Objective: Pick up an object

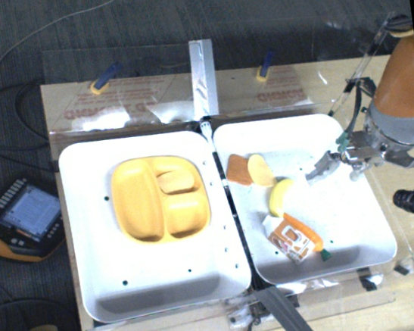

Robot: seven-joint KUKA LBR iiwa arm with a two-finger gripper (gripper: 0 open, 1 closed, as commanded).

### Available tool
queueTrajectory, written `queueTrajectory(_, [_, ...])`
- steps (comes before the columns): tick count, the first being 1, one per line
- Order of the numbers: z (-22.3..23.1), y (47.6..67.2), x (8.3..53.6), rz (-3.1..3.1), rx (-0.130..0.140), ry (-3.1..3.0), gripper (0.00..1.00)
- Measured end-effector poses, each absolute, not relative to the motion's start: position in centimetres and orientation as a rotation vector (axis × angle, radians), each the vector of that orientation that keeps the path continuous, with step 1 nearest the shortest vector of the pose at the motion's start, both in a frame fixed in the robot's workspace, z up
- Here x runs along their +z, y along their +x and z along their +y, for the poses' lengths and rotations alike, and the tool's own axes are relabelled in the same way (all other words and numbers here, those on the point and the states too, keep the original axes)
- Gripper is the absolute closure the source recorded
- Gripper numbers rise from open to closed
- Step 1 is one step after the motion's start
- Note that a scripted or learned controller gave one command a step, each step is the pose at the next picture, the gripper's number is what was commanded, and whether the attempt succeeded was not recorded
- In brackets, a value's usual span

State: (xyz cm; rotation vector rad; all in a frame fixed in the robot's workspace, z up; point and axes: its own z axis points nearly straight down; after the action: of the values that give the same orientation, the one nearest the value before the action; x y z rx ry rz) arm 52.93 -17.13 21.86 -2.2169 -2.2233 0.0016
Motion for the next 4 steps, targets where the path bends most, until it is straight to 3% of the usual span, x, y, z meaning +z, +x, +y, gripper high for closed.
queueTrajectory(1, [-11.6,59.1,9.2,-2.224,0.001,-2.221,0.00])
queueTrajectory(2, [-12.3,56.7,9.0,-2.325,-0.010,-2.132,0.00])
queueTrajectory(3, [-12.6,61.3,8.9,-2.433,-0.006,-2.001,0.00])
queueTrajectory(4, [-10.9,57.6,8.9,-2.357,-0.008,-2.092,0.00])
